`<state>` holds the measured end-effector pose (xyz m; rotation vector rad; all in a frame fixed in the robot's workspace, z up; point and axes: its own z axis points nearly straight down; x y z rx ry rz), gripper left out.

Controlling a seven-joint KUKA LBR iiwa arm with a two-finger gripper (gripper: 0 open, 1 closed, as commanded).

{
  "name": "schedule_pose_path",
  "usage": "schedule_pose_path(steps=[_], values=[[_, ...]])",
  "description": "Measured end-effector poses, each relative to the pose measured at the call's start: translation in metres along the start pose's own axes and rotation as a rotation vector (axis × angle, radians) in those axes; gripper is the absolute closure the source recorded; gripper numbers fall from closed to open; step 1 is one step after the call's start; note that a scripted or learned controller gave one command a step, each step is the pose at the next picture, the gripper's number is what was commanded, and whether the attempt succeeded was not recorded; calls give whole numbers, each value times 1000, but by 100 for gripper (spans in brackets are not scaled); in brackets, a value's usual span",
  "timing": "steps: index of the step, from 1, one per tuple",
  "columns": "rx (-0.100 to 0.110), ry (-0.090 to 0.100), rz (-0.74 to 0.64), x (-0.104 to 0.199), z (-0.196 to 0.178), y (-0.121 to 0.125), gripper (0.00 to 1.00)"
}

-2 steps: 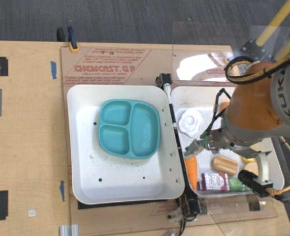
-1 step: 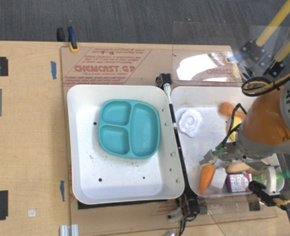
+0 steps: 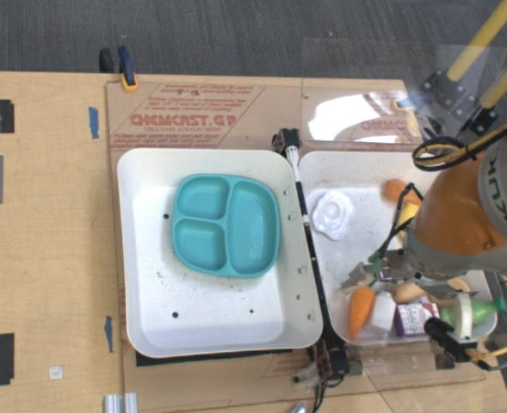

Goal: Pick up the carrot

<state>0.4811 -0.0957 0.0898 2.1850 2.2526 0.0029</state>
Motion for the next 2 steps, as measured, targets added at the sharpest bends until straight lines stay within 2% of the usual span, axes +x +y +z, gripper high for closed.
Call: schedule_pose_path(steps=[1, 2], values=[[-19, -13, 6, -4, -12, 5, 100], [2, 5, 213, 93, -96, 3, 100]])
